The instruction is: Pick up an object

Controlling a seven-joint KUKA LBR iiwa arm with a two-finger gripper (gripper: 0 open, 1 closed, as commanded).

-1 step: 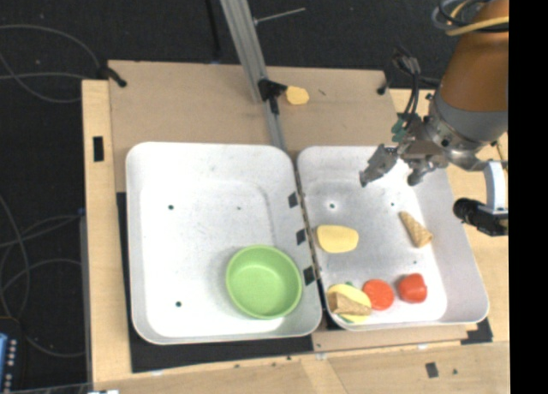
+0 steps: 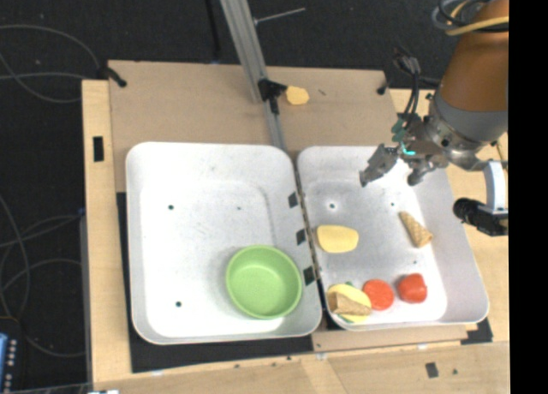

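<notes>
I see the gripper (image 2: 396, 167) spread open and holding nothing, above the right bin's (image 2: 454, 251) far edge. Nearer lie a yellow block (image 2: 337, 238) and, perhaps, a cone (image 2: 416, 229); no writing is legible.

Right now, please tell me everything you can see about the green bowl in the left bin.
The green bowl is round and light green, with a smooth, plastic-looking surface and a slightly thicker rim. It stands upright, opening upward, and nothing is seen inside it. It sits on the floor of the left white bin, in the near right corner, close to the wall shared with the right bin. Nothing else in the bin touches it. The gripper is far from it, above the right bin.
</notes>
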